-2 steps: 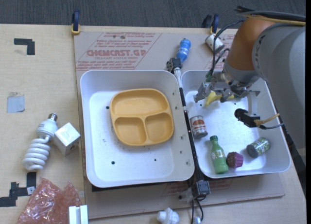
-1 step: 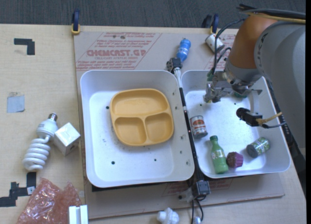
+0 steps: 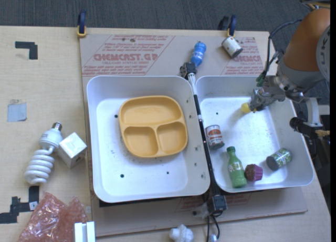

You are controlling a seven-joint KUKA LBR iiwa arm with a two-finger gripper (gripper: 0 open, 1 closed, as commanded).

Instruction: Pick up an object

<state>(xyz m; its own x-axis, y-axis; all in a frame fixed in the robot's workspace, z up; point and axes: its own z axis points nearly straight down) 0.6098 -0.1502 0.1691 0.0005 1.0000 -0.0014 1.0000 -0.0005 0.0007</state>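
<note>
1. The grey arm with its orange band is reaching in over the far right corner of the right-hand shallow white bin point(image 3: 294, 180), its two-finger gripper point(image 3: 257, 103) hanging low near that bin's far wall.
2. A small yellow object point(image 3: 245, 107) is lying just beside the gripper tip, on its left; whether the two are touching is unclear, and I cannot tell how the jaws are standing.
3. A small cylindrical can with a red-and-white label point(image 3: 213, 136) is sitting against the right bin's left wall, about midway along it.
4. A green plastic bottle with a yellow label point(image 3: 235, 168) is lying near the right bin's near edge, with a small purple-and-green cupcake-like toy point(image 3: 254, 172) just beside it on the right.
5. A dark green tin lying on its side point(image 3: 279, 158) is resting close to the right bin's near right corner.
6. A yellow-orange plastic tray with three compartments point(image 3: 153, 125) is sitting in the left-hand white bin point(image 3: 105, 183), toward its far edge.
7. A white spiral light bulb point(image 3: 43, 157) is lying on the bench left of the bins.
</note>
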